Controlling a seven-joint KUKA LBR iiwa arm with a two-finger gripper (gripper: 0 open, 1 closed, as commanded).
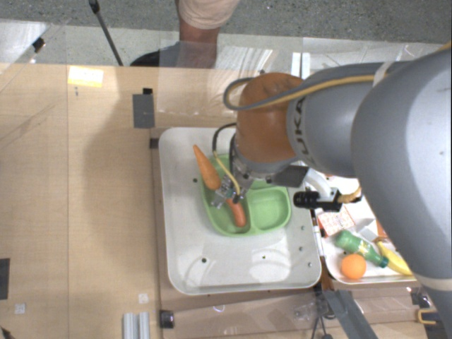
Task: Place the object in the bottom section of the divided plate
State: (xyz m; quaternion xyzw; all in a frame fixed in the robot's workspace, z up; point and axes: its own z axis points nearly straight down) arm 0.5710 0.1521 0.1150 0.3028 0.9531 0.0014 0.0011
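Hovering over the green divided plastic plate, the gripper pinches a small orange sausage-shaped toy at the plate's near-left rim, where an early release could drop it outside.

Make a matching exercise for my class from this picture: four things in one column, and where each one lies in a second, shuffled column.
Things:
1. carrot
2. green divided plate
3. orange fruit
4. end effector

Places:
A. in the right bin, near its front edge
B. over the plate's left side, by a small orange-red piece
C. in the left bin, leaning on the plate's left rim
D. in the left bin, under the arm's wrist

Pairs: 1-C, 2-D, 3-A, 4-B
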